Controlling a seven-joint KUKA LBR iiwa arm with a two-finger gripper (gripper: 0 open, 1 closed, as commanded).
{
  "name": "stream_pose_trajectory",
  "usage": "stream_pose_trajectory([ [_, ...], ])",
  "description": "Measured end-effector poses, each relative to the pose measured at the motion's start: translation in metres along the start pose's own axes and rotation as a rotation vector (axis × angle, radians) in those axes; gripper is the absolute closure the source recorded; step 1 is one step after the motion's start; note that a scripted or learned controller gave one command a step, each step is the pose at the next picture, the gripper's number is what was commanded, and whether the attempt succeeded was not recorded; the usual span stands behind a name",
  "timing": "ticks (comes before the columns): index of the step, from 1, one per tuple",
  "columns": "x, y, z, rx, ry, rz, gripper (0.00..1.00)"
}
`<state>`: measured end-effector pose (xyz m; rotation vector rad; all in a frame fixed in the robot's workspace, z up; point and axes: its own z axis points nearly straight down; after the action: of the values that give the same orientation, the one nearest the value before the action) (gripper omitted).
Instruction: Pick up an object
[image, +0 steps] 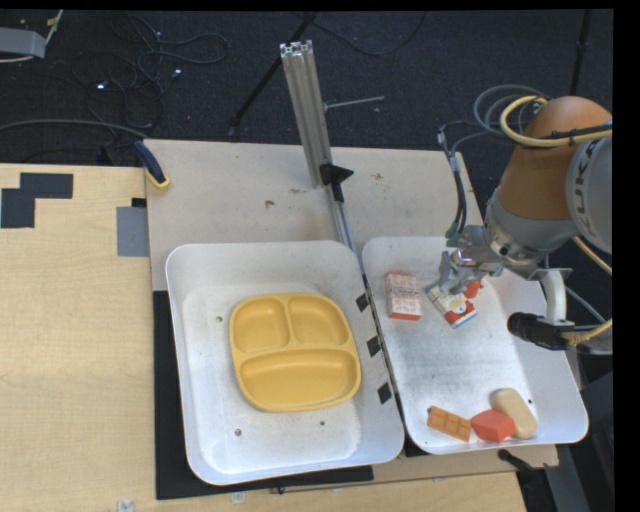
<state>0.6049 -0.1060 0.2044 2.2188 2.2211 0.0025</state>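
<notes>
I am working in a robotics lab: two white bins (200, 300) are sitting on a bare bench (230, 190), loose cables (150, 45) are trailing over the dark floor, and an aluminium camera post (305, 110) is standing behind the bins

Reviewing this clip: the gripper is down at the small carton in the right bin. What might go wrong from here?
1. The gripper sits over one end of the tilted carton, so an off-centre pinch may let it swivel or slip out.
2. The small box lies just beside it; a sideways move might knock it.
3. The bin's far wall is near, leaving little room to reposition.
</notes>
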Motion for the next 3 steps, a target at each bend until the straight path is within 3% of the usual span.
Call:
stream_pose_trajectory([
  [1,-0.001,0.000,-0.017,0.003,0.000,0.000,1.00],
  [3,0.111,0.004,-0.016,0.005,0.003,-0.005,1.00],
])
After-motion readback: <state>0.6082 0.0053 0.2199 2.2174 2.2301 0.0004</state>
